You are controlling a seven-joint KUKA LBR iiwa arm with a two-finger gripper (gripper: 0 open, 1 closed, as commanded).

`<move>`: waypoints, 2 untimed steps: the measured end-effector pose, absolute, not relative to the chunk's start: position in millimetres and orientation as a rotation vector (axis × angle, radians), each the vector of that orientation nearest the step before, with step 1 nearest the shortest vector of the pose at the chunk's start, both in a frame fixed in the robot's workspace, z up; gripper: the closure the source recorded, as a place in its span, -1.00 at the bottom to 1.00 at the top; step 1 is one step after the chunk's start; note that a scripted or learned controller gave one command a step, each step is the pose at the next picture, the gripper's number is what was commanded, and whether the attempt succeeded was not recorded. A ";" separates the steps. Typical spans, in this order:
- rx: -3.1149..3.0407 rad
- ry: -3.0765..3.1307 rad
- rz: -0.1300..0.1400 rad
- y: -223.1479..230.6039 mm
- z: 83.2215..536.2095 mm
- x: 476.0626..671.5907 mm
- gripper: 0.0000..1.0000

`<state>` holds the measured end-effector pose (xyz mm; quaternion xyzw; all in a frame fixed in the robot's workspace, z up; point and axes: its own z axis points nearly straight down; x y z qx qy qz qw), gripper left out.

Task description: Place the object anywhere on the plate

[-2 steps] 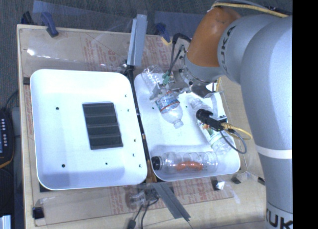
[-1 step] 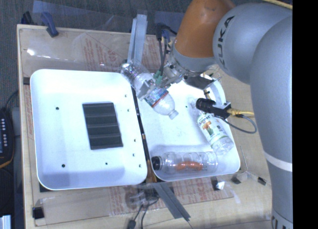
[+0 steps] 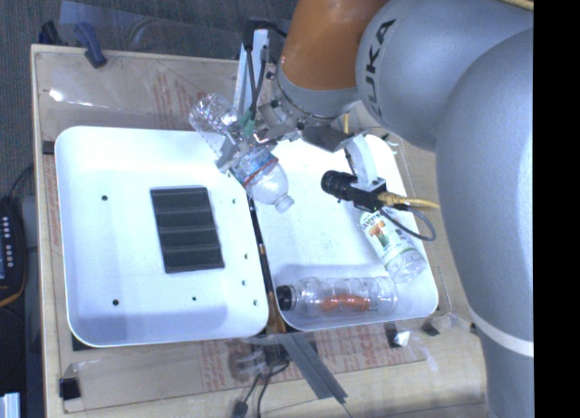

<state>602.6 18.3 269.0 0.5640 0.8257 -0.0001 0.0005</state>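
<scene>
A dark ribbed rectangular plate (image 3: 186,228) lies flat in the middle of the left bin (image 3: 100,171). My gripper (image 3: 239,146) hangs over the divider between the two bins, beyond the plate's far right corner. A clear plastic bottle (image 3: 260,178) with a blue label and a white cap sits crosswise between the fingers, cap pointing down-right and crumpled base up-left. The gripper is shut on it.
The right bin (image 3: 313,235) holds a clear bottle with a black cap (image 3: 337,296) along its near wall and a green-labelled bottle (image 3: 391,242) at its right side. A black device with a yellow cable (image 3: 352,188) juts from the wrist over that bin.
</scene>
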 end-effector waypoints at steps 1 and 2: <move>1.772 2.593 0.000 18.1 269.0 602.6 -1.00; 1.819 2.566 -0.005 65.3 190.4 513.4 -1.00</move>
